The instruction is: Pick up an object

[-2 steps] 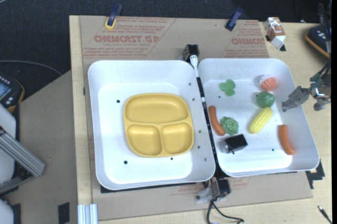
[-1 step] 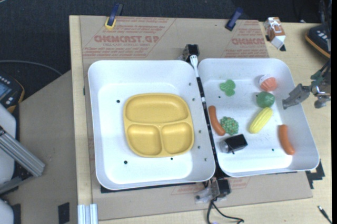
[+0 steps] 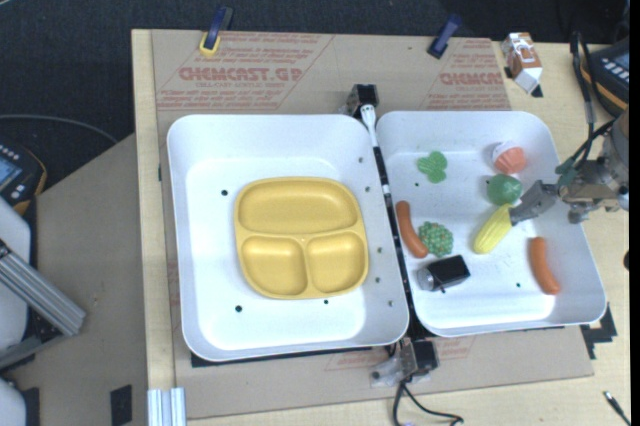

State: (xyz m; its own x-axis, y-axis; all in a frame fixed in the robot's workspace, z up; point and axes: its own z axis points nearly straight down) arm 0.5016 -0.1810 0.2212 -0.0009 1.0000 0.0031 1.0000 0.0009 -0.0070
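Observation:
The right bin (image 3: 470, 309) holds several toy foods. A yellow corn cob (image 3: 492, 229) lies near its middle-right, with a green ball (image 3: 503, 188) just above it and an orange-and-white piece (image 3: 509, 157) further back. My gripper (image 3: 530, 202) reaches in from the right edge, low over the bin, its tip right beside the upper end of the corn cob and below the green ball. An orange sausage (image 3: 544, 265) lies just below the gripper. Nothing is visibly held.
A leafy green piece (image 3: 432, 164), a red sausage (image 3: 408, 227), a broccoli floret (image 3: 436, 237) and a black block (image 3: 445, 271) sit in the right bin's left half. The left bin (image 3: 200, 154) holds a yellow divided plate (image 3: 300, 236).

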